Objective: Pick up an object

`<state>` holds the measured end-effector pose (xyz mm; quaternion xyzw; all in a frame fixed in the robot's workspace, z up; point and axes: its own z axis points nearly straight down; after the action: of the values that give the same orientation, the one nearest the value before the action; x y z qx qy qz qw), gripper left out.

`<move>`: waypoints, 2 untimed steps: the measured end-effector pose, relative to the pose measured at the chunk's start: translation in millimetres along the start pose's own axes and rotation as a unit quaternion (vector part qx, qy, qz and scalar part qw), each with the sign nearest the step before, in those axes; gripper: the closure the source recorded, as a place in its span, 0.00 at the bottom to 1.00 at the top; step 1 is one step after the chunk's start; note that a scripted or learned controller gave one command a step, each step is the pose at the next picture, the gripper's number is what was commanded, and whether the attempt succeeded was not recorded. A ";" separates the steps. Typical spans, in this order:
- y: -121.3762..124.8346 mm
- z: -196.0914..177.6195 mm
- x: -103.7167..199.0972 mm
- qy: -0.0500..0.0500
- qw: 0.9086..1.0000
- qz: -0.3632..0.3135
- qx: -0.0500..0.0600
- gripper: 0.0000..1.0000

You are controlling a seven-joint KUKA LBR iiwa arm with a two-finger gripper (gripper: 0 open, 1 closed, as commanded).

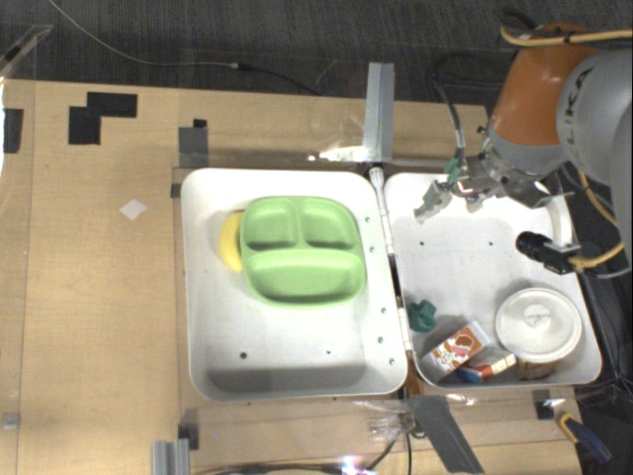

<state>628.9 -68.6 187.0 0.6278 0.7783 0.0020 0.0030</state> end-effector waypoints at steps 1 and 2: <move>-127.7 1.1 28.4 0.001 0.999 0.042 0.002 0.00; -60.4 98.1 -7.5 -0.001 1.000 0.027 -0.002 0.00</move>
<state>572.1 -88.8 88.5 0.6486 0.7611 0.0036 0.0048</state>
